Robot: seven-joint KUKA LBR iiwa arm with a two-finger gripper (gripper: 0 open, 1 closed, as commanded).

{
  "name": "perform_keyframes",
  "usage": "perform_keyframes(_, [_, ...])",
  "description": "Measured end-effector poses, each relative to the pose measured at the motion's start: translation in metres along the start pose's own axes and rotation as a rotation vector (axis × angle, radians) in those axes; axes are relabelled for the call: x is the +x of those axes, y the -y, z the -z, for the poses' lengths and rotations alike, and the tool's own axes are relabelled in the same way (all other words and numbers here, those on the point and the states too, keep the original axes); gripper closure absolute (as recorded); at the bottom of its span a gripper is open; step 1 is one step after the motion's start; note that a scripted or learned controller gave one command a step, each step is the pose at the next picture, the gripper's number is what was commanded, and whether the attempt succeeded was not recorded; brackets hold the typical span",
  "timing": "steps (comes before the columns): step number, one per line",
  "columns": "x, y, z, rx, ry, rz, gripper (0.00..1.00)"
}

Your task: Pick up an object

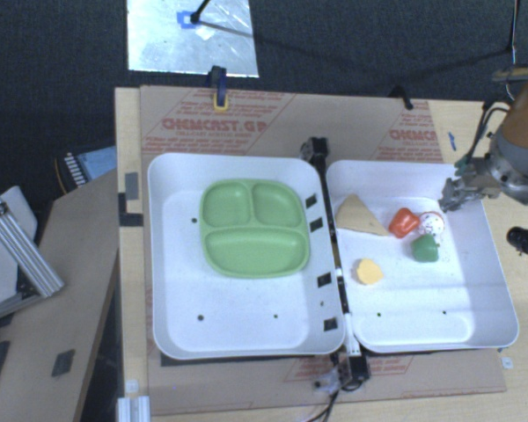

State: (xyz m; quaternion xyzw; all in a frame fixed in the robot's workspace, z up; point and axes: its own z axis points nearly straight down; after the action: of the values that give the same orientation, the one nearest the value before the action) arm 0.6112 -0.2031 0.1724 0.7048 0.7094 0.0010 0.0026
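Hovering by the far right edge of the right bin (pixel 488 236), the gripper (pixel 455 193) holds nothing; I cannot tell if it is open or closed. Four small things lie in this bin: a tan wedge (pixel 358 214), a red toy (pixel 404 222), a green toy (pixel 425 250) and a yellow toy (pixel 369 272). The red and green toys are closest. It would be best to pick one, come straight down over its middle, and close gently. The left bin (pixel 167 323) holds a green plate (pixel 253 229).
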Motion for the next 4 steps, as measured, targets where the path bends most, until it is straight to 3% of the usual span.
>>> perform_keyframes(1, [0.0, -0.002, 0.054, -0.001, 0.0, -0.002, 1.0])
perform_keyframes(2, [0.0, -0.003, 0.047, 0.003, -0.001, -0.002, 1.0])
perform_keyframes(4, [0.094, 0.008, 0.052, 0.005, -0.004, 0.002, 1.0])
